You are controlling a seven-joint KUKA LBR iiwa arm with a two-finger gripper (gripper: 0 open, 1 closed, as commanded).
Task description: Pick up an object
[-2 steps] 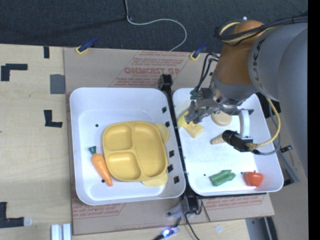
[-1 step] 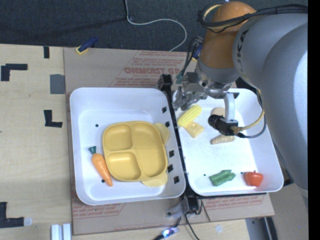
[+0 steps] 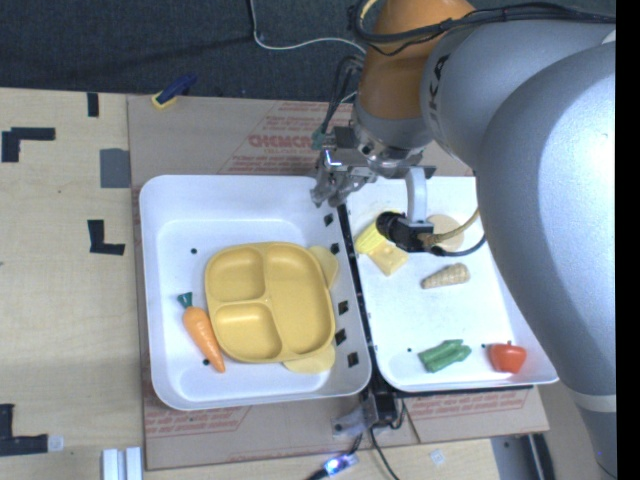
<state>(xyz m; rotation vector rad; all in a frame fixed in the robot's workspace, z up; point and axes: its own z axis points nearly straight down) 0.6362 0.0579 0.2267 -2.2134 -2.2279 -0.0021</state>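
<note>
Gripper [image 3: 333, 190] hangs over the shared wall of the two bins; whether it is spread or closed cannot be told. Yellow wedge [image 3: 382, 252] lies just beside it in the right-hand bin [image 3: 470, 318]. Carrot [image 3: 203, 336] lies in the left-hand bin [image 3: 170, 228].

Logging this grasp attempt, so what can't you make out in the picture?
All in the camera view:
1. Pale yellow thing: mostly under the plate, so its shape is hidden.
2. Right bin: its right side is covered by the arm.
3. Green thing: too small to identify.
</note>
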